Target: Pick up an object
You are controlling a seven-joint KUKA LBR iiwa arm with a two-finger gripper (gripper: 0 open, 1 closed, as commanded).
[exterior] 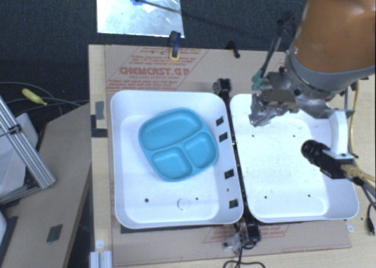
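In the camera view, the blue divided plate (178, 143) lies flat in the middle of the left bin (126, 202), untouched. The claw (258, 117) hangs over the far left corner of the right bin (341, 205), near the divider between the bins and well apart from the plate. Whether it is wide or narrow I cannot tell; nothing is seen held. By my judgement, the pick is yet to be made: reach, close and lift all remain.

Floor (47, 14): dark carpet, blue-grey, with a black cable across it. Bench (153, 64): brown board printed with red lettering. Sheet (138, 2): shiny, silvery, lay flat beyond the bench. Metal rail (20, 143): ribbed aluminium, stood at the left edge beside a tan panel (59, 167).
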